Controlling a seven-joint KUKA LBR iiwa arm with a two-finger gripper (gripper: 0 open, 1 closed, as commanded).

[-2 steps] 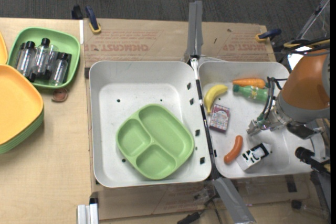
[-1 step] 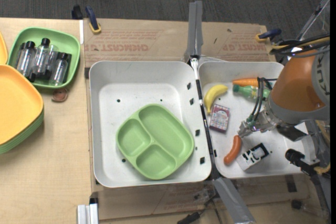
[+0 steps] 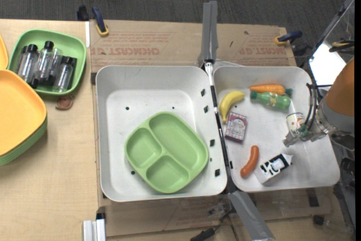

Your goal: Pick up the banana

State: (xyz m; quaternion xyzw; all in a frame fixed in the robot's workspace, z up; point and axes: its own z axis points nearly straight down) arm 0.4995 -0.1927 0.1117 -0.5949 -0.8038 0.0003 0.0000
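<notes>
With the banana (image 3: pixel 230 103) lying untouched against the right bin's (image 3: pixel 316 180) left wall beside a small pink box (image 3: pixel 236 126), the claw (image 3: pixel 294 135) is hovering well apart near the right rim, its opening impossible to judge.

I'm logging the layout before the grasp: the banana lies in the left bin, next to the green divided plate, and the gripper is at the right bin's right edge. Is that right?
Not quite. The camera view shows the banana in the right bin, near its left wall, above a small pink box. The green divided plate lies in the left bin, and the gripper is at the right bin's right edge.
</notes>
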